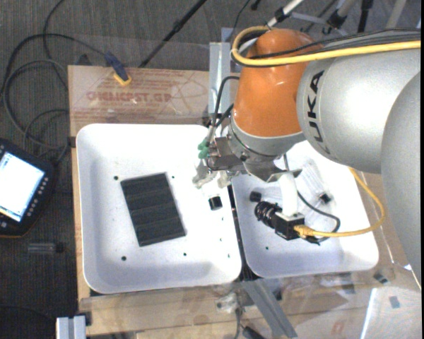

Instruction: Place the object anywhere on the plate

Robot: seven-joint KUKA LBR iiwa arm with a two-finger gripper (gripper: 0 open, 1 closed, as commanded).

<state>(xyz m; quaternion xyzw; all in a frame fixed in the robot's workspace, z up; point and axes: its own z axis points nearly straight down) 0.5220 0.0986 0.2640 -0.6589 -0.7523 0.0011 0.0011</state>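
Inside the left bin (99,260) lie a dark ridged plate (152,208) and small black object (215,203); gripper (210,169) state unclear.

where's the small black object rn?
Camera view: small black object lies in the left bin, near its right wall, right of the dark plate, below the gripper.

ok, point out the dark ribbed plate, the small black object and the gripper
dark ribbed plate (152,209), camera view, centre of its top face
small black object (215,203), camera view, its middle
gripper (210,175), camera view, around its fingertips, above the left bin
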